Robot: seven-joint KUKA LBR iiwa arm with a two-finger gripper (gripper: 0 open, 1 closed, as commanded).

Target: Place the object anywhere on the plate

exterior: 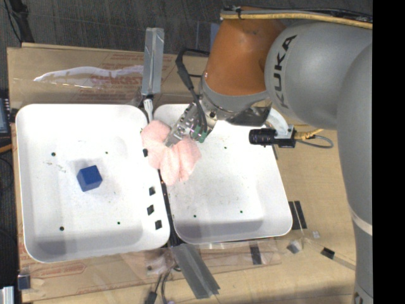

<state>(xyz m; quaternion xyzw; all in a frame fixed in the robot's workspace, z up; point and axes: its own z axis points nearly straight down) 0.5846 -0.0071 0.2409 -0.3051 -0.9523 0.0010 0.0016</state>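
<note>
- The gripper sits at the upper left of the right bin, on the pink cloth; you cannot tell whether the fingers grip it.
- The cloth drapes the divider between the bins; lift it straight up to clear the rims.
- No plate is evident, so confirm the target first.

Bright even light; slightly soft focus

From my feed the bins look like smooth white plastic with a slight sheen. The pink cloth is soft, matt and crumpled. The blue cube looks matt. The desk is plain brown cardboard. The arm has a glossy grey shell.
</note>
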